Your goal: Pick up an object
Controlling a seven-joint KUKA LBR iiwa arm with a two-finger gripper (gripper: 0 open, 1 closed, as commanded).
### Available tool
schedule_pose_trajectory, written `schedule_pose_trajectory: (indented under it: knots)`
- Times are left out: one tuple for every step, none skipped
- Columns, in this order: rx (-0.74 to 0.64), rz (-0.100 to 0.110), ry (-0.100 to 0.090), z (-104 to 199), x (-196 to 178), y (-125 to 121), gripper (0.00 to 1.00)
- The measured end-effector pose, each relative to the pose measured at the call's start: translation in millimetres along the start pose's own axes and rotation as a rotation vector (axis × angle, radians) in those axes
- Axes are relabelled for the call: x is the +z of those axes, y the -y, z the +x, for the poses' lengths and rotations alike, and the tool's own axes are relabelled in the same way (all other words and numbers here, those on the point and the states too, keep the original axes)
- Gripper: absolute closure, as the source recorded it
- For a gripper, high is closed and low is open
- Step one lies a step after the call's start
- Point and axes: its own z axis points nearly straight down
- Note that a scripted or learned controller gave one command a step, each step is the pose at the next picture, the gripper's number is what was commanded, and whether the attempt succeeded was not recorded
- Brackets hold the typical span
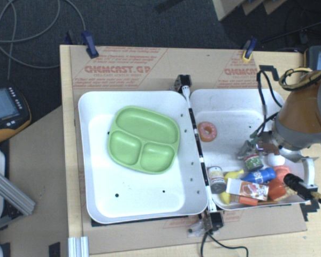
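The pincer [250, 150] is hanging low over the right bin [230, 103], seemingly touching the toy pile [254, 181]; its grip state is impossible to tell.

green tray [143, 139] – smooth plastic | bins [96, 143] – glossy white plastic | bench [117, 63] – matt wood

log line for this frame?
arm: over right bin | pincer: low at toy pile | donut: apart | green tray: left bin
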Motion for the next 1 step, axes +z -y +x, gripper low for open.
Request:
schedule_pose_trajectory:
  knots:
    - [-0.004, 0.001, -0.002, 84.7, -90.4, -38.2, 1.0]
